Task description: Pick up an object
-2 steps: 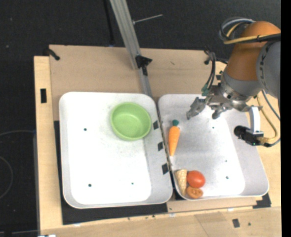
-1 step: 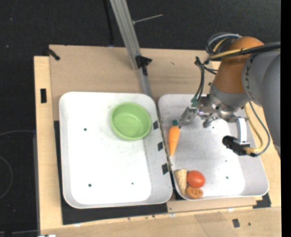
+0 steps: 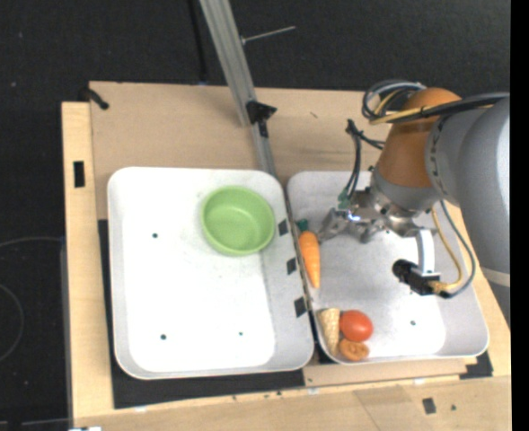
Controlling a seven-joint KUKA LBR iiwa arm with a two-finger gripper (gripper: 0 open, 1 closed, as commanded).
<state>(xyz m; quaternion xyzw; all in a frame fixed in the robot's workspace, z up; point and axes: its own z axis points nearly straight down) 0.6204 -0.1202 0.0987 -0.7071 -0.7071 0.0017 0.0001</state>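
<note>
Tan bench (image 3: 174,133) sitting on dark floor, two white bins, left bin (image 3: 138,330) w/ green bowl (image 3: 238,220), right bin (image 3: 444,330) w/ carrot (image 3: 310,256), tomato (image 3: 357,325), gripper (image 3: 349,223) hovering nr carrot, grip state can't tell, no legible txt.

This looks like a robotics lab: a plywood table (image 3: 156,133) on dark floor carries two white bins (image 3: 138,348), a grey industrial arm (image 3: 471,169) with loose cables enters at right, and a metal pole (image 3: 233,52) stands at upper middle.

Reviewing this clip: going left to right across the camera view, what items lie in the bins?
green bowl → carrot → tomato, with the gripper above the right bin.
</note>
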